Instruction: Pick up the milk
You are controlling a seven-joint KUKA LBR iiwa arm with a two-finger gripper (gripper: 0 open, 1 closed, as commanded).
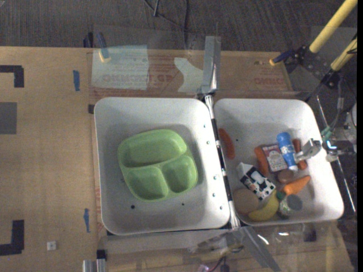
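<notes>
Milk carton (pixel 256 181): small, white with black cow patches, lying tilted in right bin (pixel 317 115). Hand (pixel 311 149): finger state unclear, blurred.

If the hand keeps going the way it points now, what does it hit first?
The hand points toward the picture's left, so it would likely meet the blue bottle first. The milk lies lower left, off that line. Height is hard to judge.
</notes>
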